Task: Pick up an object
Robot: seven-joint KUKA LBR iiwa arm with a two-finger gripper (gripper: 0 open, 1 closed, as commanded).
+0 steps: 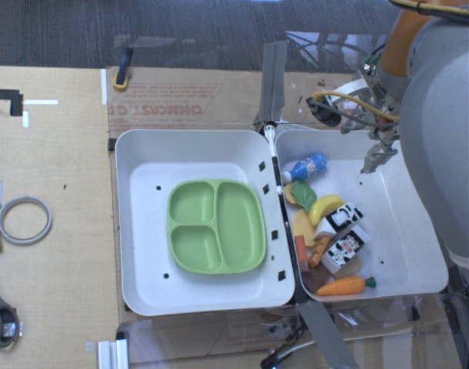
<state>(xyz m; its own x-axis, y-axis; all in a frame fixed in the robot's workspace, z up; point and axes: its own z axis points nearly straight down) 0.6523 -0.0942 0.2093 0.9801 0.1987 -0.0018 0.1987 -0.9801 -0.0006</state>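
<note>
Gripper (375,158) (grip state unclear) hangs above right bin (404,229), toy pile (327,229) lying to its lower left.

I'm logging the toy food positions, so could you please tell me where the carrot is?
The carrot lies in the right bin, at its near edge, just below the black-and-white box.

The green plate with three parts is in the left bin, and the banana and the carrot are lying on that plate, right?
Not quite. The green plate does sit in the left bin, but the camera view shows the banana and the carrot lying in the right bin, piled with the other toys along its left wall, not on the plate.
</note>
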